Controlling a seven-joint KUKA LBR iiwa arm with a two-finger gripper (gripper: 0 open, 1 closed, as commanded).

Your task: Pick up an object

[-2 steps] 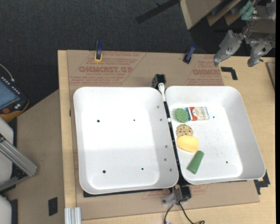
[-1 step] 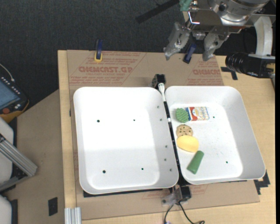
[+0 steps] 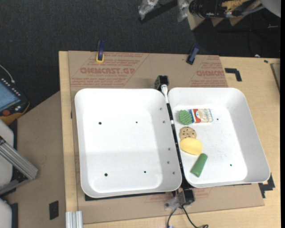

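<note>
Fingers [image 3: 148, 10] are hanging spread beyond the table's [image 3: 67, 133] far edge.
Yellow object [image 3: 190, 146] is lying in the right bin [image 3: 240, 133], well apart from them.

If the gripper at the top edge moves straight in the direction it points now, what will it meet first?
Probably nothing. The gripper seems to point toward the view's left, above the dark floor behind the bench, and that way looks free. It is blurred and depth is unclear.
</note>
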